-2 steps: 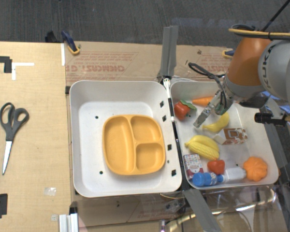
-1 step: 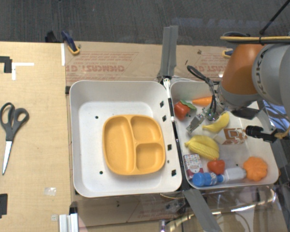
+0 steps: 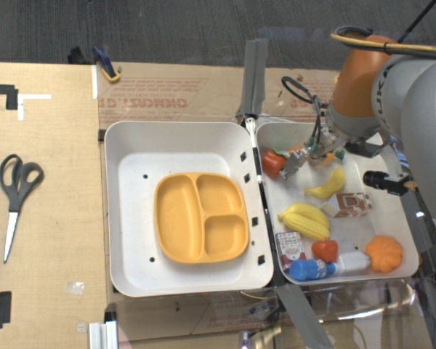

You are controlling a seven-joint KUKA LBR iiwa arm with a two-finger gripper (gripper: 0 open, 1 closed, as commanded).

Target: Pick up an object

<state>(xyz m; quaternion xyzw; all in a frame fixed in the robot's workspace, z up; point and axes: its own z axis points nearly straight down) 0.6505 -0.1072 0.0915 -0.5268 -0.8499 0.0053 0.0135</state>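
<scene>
Quick headcount: two white bins, the left bin (image 3: 120,217) at 9 o'clock of the right bin (image 3: 405,224). One yellow divided plate (image 3: 201,216) with three compartments sits in the left one.

The right bin's got one banana (image 3: 327,185), one corn cob (image 3: 304,220), one orange pumpkin-looking thing (image 3: 384,252), one blue-capped bottle (image 3: 327,267), one small brown-and-white packet (image 3: 351,204), one small card-like packet (image 3: 289,244), and two red items: one at 12 o'clock (image 3: 273,163), one at 6 (image 3: 325,251).

Outside the bins: one pair of scissors (image 3: 15,195), far out at 9 o'clock.
</scene>
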